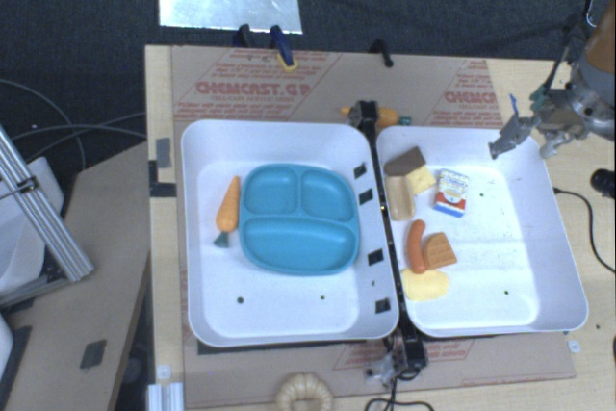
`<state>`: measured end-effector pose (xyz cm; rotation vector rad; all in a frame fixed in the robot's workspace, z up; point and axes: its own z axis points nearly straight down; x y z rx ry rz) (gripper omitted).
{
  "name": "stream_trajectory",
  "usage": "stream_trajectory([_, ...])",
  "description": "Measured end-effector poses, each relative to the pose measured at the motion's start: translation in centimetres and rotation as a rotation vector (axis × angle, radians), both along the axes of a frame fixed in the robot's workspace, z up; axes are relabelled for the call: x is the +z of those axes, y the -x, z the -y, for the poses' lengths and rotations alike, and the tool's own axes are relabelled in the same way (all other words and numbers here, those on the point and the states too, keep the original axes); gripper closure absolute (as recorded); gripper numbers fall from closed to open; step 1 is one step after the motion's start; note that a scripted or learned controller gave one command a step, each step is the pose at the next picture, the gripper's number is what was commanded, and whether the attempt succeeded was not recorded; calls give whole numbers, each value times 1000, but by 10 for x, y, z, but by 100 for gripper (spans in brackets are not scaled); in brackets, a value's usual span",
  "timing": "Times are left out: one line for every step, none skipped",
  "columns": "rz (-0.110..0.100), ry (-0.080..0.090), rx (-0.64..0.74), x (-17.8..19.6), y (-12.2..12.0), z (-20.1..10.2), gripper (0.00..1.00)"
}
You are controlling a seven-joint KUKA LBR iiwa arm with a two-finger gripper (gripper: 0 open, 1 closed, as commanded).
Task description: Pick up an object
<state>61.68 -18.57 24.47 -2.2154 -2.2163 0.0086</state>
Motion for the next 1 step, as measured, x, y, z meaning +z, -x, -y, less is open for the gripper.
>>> stream_trajectory([12,2,3,7,-2,-1,0])
